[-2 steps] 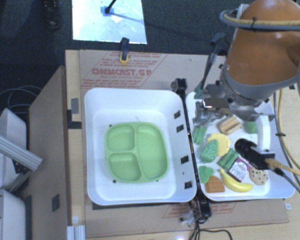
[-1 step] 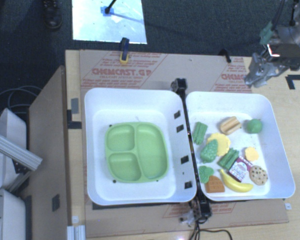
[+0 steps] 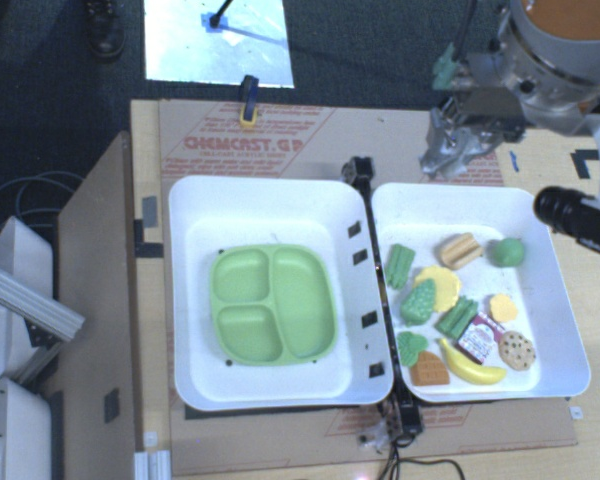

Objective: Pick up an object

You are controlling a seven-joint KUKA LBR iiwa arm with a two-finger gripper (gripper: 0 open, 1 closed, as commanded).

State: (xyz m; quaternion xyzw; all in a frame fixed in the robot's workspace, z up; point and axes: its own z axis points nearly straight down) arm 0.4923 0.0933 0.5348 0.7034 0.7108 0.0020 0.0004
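The right bin holds several toy foods: a tan bread roll, a green ball, a green block, a yellow disc, a broccoli-like green piece, a cookie, a banana, an orange cracker and a red-and-white packet. My gripper hangs high over the bench just behind the right bin's back rim, apart from all the items. Nothing shows in it.
The left bin contains a green divided plate. A black divider with clips runs between the bins. A black cylinder juts in over the right bin's far right corner. Cardboard lies under the bins.
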